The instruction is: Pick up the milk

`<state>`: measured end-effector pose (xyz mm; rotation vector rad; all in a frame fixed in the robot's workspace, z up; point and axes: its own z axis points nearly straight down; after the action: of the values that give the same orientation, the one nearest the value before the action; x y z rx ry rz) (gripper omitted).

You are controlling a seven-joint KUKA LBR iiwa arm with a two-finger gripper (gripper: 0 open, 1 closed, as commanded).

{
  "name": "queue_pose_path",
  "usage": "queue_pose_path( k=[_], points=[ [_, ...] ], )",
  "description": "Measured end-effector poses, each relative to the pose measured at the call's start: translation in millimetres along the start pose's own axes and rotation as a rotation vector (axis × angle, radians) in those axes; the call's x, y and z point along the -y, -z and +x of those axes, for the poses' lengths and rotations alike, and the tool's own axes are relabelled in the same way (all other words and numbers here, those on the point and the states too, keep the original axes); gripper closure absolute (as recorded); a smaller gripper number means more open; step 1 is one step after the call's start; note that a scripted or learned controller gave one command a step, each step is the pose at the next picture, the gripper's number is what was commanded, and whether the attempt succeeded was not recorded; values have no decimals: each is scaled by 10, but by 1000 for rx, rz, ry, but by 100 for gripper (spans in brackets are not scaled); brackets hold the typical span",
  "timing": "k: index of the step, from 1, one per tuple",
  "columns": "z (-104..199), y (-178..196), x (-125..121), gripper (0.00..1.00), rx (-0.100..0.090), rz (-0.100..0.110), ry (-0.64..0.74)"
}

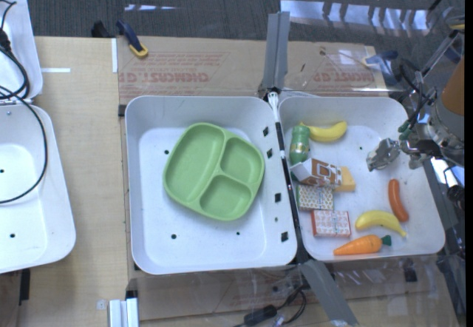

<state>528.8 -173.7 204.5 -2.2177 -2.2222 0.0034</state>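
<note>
The gripper (383, 154) sits low over the right bin (421, 240), in its right half, at the end of the grey arm that reaches in from the right edge. From this slanted view it reads as a small metallic cluster, and whether it is released or clenched cannot be told. White bin floor lies around it, and it stands apart from every object there.

The milk carton (322, 172) lies on its side in the left half of the same bin, near the middle of that side, well apart from the gripper and to its left. It is brown and white, tilted, and a yellow wedge (346, 182) touches its right end. Just above it, against the wall between the bins, stands a green can (299, 143), with a banana (327, 131) just beside the can's upper right.

Below the milk lie two flat patterned packets, one (315, 198) touching the carton's lower edge and the other (330, 224) a little further toward the front. A carrot (360, 245) lies at the front rim, a second banana (380, 222) just above it, and a red sausage (398, 200) lies lengthwise below the gripper.

The left bin (148, 244) holds a green divided plate (214, 170) — three compartments, set at a slant
</note>
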Motion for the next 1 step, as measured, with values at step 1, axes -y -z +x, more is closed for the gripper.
queue_pose_path(
  k=[1],
  points=[
    [-22, 496, -374, 0, 1, -2, -146]
  ],
)
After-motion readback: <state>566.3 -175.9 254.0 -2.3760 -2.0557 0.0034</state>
